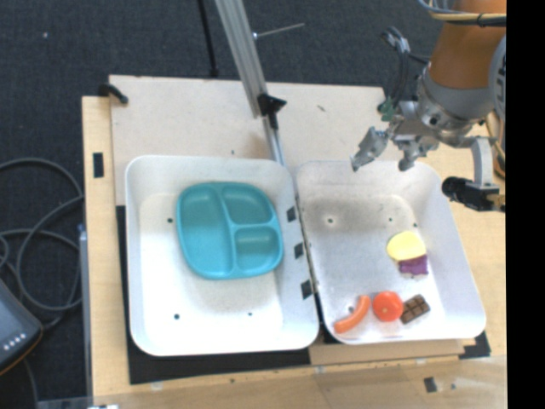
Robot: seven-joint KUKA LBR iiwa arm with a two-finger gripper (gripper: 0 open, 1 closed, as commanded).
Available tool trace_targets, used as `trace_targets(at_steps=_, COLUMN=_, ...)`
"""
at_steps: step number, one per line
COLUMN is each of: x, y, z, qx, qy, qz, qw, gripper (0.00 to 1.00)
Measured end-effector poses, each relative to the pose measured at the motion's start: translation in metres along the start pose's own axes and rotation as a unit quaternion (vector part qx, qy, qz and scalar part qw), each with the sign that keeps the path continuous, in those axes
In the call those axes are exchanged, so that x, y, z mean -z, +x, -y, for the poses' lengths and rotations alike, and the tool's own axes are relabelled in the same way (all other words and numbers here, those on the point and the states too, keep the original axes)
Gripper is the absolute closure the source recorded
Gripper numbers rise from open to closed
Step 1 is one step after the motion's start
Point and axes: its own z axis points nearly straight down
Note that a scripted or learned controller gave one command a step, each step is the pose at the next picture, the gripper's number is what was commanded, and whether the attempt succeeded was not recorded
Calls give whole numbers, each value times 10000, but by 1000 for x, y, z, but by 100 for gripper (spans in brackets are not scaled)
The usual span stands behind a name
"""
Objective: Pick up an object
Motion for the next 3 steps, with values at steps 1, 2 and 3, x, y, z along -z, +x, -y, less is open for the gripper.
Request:
trace_targets(at_steps=1, x=0, y=0, z=0, qx=-2, qy=-1, qz=-1, qw=10000, gripper=0)
trace_targets(at_steps=2, x=-49, y=-10, z=6, qx=-20, qy=25, qz=6, qw=10000, gripper=0)
trace_targets(at_steps=3, x=-112, y=-15, z=7, qx=-19, qy=32, qz=3, qw=10000, gripper=0)
